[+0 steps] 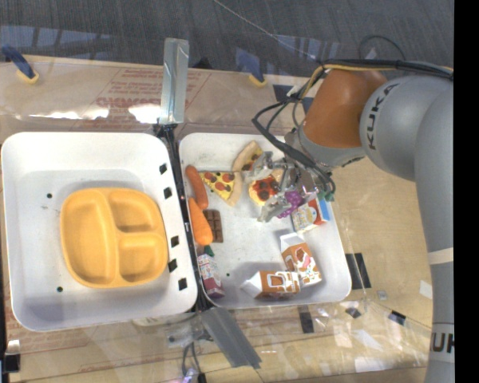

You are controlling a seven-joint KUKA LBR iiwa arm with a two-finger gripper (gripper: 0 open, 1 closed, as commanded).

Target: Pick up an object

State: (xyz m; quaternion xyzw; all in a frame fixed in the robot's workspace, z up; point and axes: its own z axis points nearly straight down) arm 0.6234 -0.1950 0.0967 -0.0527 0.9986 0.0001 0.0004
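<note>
My gripper (283,187) hangs low over the upper right part of the right bin (247,250), under the orange wrist band. Right beneath and beside it lie a red-topped pizza slice (264,190) and a purple toy (280,207). A small white and red carton (305,217) lies just to its right. Further left are another pizza slice (219,184), a sausage (193,180), a carrot (201,224) and a chocolate bar (215,226). No object can be made out between its fingers.
A yellow divided plate (112,235) sits in the left bin (24,158). Two brown and white cartons (291,274) and a small ketchup bottle (208,276) lie along the right bin's near edge. A tan wedge (246,156) rests by its far wall.
</note>
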